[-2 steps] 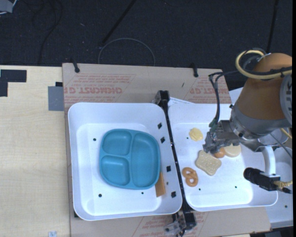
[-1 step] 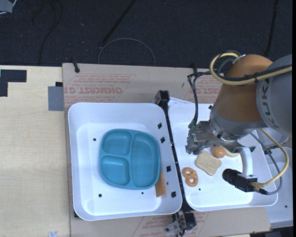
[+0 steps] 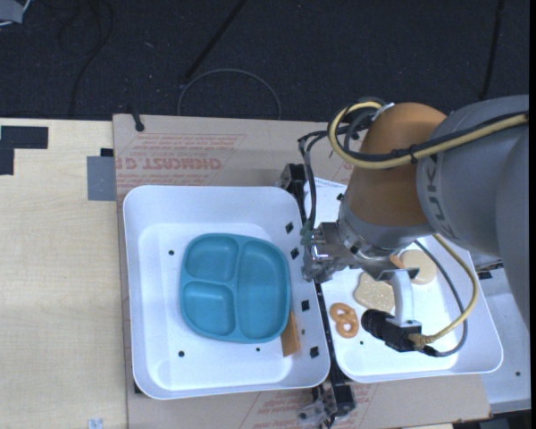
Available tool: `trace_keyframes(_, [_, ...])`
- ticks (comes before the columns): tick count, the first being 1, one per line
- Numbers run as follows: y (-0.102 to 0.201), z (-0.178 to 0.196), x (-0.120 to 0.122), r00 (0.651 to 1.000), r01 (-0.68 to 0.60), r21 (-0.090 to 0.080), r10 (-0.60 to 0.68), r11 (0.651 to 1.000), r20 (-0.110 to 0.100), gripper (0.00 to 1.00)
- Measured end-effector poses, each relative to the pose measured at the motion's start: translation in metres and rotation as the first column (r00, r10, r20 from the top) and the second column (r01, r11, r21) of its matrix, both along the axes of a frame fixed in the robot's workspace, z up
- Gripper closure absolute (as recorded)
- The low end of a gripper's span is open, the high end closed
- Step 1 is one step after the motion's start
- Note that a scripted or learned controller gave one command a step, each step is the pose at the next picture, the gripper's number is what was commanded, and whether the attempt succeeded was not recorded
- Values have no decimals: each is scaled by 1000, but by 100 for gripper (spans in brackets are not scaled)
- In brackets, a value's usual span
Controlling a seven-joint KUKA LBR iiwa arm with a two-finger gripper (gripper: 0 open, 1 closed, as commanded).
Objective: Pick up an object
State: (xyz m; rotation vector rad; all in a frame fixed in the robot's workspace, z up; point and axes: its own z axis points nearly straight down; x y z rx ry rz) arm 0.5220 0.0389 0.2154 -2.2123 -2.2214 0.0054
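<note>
My gripper [image 3: 314,259] hangs low over the left edge of the right bin [image 3: 482,351], close to the wall between the two bins. Just below and to its right lie a small brown pretzel [image 3: 344,318] and a tan slice of bread [image 3: 375,291]. A pale round piece [image 3: 418,267] sits further right, partly under the arm. The grey arm with its orange band [image 3: 393,164] hides much of the right bin. Nothing shows between the fingers.
The left bin [image 3: 152,239] holds a blue divided plate [image 3: 234,286]. A thin brown strip [image 3: 290,334] lies against the plate's lower right rim. Cardboard [image 3: 188,150] lies under both bins, and dark floor with cables runs behind the bench.
</note>
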Motion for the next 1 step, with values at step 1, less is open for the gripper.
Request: trace_keyframes(1, [54, 13, 3, 1000, -1, 0, 1, 1000, 4, 100])
